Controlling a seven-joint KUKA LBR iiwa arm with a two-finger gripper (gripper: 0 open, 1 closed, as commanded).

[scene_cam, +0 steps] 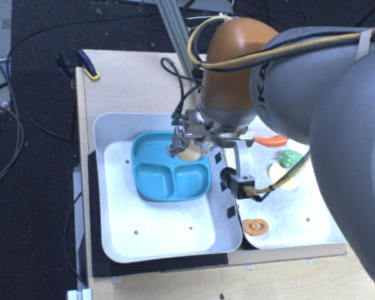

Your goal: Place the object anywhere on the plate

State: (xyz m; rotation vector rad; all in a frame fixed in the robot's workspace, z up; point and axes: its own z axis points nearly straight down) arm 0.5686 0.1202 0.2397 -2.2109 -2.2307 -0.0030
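Supporting both bins (169,242), a pale bench (122,83).

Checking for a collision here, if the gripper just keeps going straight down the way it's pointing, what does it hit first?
Most likely the blue plate: the gripper hangs over its upper right rim, with a pale object at its tip. Height above the plate cannot be judged from this slanted view.

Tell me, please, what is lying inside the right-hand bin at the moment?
A carrot, a green vegetable, a pale yellow piece and a brown ring; the arm covers the rest.
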